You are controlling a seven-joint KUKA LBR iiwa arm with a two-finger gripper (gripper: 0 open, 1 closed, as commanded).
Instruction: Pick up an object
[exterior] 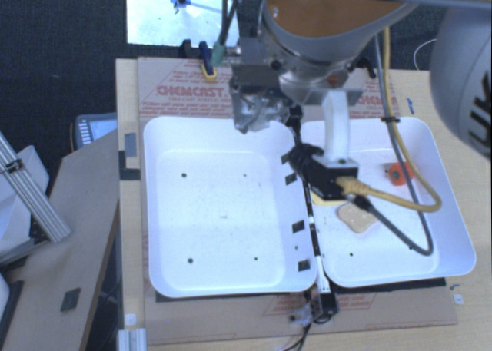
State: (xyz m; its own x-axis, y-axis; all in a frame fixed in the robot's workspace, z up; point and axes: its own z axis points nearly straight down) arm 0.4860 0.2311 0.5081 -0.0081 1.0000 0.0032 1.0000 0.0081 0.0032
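Note:
My gripper (252,117) hangs over the far rim of the left bin (154,188), near its back right corner, with nothing visible in it. In the right bin (446,226) lies a small orange object (397,173) toward the far right. A flat beige piece (358,220) rests near that bin's middle, closer to the divider. A pale yellow bit (327,199) peeks out just left of the beige piece, partly hidden by the robot's own hardware. The arm's body covers much of the right bin's far side.
Both bins sit on a cardboard sheet (184,88) with red lettering. A blue and yellow clamp (206,61) grips the sheet's far edge. Black clips (298,226) run along the seam between the bins. A metal rail (31,196) lies at the far left.

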